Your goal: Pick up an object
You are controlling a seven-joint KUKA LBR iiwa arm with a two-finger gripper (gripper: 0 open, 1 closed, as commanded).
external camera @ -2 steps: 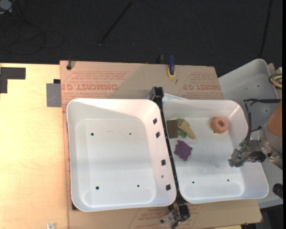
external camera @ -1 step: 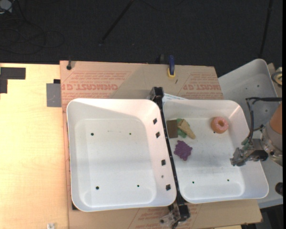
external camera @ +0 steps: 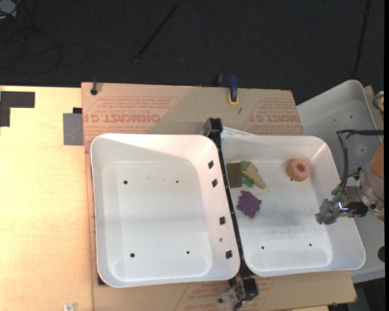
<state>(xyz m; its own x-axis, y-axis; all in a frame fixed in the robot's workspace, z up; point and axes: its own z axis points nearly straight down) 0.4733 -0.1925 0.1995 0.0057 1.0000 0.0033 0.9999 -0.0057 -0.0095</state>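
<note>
In the right bin (external camera: pixel 292 254) lie a pink ring-shaped doughnut toy (external camera: pixel 299 169) at the back right, a purple grape-like lump (external camera: pixel 249 203) near the divider, and a brown block with a tan wedge (external camera: pixel 245 174) beside it. My gripper (external camera: pixel 327 214) hangs over the bin's right edge, well to the right of these objects and below the doughnut toy. Nothing shows between its tips.
The left bin (external camera: pixel 155 264) stands beside the right one, joined by a black clamped divider (external camera: pixel 222 193). Both rest on cardboard (external camera: pixel 142 112) over a light wooden bench (external camera: pixel 32 199). Cables (external camera: pixel 350 141) run by the arm at the right.
</note>
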